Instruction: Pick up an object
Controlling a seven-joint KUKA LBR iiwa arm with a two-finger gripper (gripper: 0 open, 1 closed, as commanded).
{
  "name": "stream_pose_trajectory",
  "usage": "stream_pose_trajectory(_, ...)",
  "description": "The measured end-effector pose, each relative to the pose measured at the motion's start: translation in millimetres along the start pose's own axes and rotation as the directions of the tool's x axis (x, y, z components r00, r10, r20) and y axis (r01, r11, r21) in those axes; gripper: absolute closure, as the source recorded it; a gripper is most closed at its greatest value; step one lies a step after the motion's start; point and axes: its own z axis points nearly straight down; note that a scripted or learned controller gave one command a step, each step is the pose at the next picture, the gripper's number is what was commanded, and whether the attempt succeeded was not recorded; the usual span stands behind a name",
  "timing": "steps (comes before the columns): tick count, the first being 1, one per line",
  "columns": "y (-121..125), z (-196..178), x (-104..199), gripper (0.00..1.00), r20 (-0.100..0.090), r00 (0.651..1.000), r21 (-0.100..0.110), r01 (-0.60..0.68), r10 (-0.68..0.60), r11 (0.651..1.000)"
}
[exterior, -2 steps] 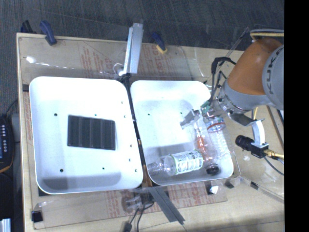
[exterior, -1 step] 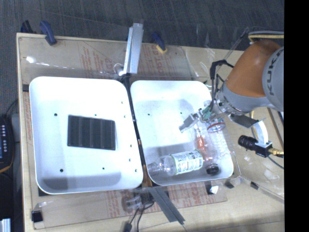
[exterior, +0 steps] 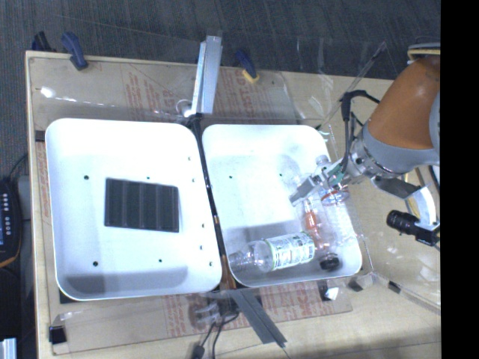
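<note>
In the right bin (exterior: 247,148), a clear plastic bottle with a white label (exterior: 275,253) lies on its side along the front wall. A second clear bottle with reddish markings (exterior: 318,223) lies near the right wall, with a small black cap (exterior: 329,262) just in front of it. My gripper (exterior: 320,184) reaches in from the right and hovers over the right part of this bin, just above the upper end of the reddish bottle. A dark ribbed rectangular block (exterior: 142,204) lies flat in the middle of the left bin (exterior: 75,148).
A metal bar (exterior: 206,73) rises behind the seam between the bins. Blue clamps (exterior: 75,51) grip the bench's back edge. Clear plastic sheeting (exterior: 314,88) covers the bench behind the right bin. A black cable fitting (exterior: 408,224) hangs beside the arm at right.
</note>
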Motion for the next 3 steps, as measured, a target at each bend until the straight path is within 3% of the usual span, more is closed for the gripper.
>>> stream_pose_trajectory(1,23,21,-9,0.0,0.0,1.0,0.001,0.007,-0.007,1.0)
stream_pose_trajectory(2,40,39,-14,0.0,0.002,0.994,0.0,0.106,-0.106,0.994)
stream_pose_trajectory(3,43,37,-15,0.0,0.003,0.993,-0.001,0.115,-0.115,0.993)
